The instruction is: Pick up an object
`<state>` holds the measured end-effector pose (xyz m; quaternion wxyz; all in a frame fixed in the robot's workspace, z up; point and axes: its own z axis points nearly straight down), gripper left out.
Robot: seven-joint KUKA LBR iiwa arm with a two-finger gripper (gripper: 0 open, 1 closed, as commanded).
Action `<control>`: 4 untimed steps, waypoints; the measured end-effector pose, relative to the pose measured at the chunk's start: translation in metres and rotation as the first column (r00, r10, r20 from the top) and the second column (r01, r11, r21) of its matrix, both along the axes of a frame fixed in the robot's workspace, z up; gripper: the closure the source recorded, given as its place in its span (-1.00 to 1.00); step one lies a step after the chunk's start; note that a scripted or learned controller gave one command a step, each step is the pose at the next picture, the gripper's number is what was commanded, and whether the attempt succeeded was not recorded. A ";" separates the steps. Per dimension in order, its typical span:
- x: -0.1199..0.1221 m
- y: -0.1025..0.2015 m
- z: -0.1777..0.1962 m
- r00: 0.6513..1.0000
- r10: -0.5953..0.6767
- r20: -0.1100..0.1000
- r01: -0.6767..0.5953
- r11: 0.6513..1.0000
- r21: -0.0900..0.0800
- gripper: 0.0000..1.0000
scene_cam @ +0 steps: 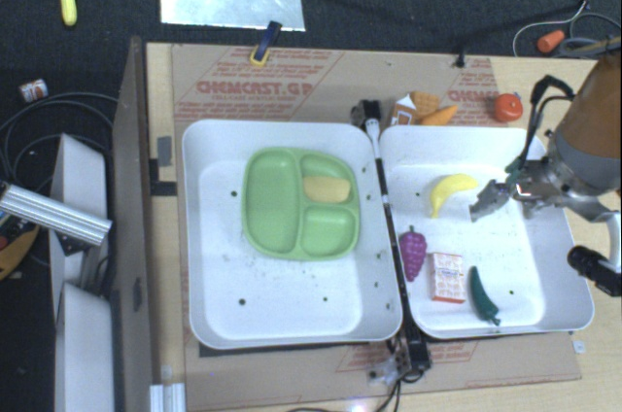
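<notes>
In the right bin (554, 303) a yellow banana (452, 190) lies near the back left. A bunch of purple grapes (414, 252) rests against the left wall. A small red and white box (447, 276) and a dark green vegetable (483, 295) lie near the front. My gripper (489, 199) hangs over the middle of this bin, just right of the banana's tip and apart from it. Nothing shows in its grasp.
The left bin (224, 303) holds a green divided plate (292, 216) with a yellow food piece (327, 189) in its upper right section. Behind the bins, an orange carrot (437, 116) and a red tomato (507, 108) sit on the cardboard. Cables run along the divider between the bins.
</notes>
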<state>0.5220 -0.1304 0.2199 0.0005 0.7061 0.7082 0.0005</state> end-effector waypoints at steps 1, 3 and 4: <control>0.086 0.004 -0.071 1.000 0.004 0.001 -0.004 1.000 -0.001 -1.00; 0.102 0.001 -0.135 1.000 0.000 0.000 0.000 1.000 -0.001 -1.00; 0.103 0.001 -0.124 1.000 0.001 0.003 -0.001 1.000 -0.001 1.00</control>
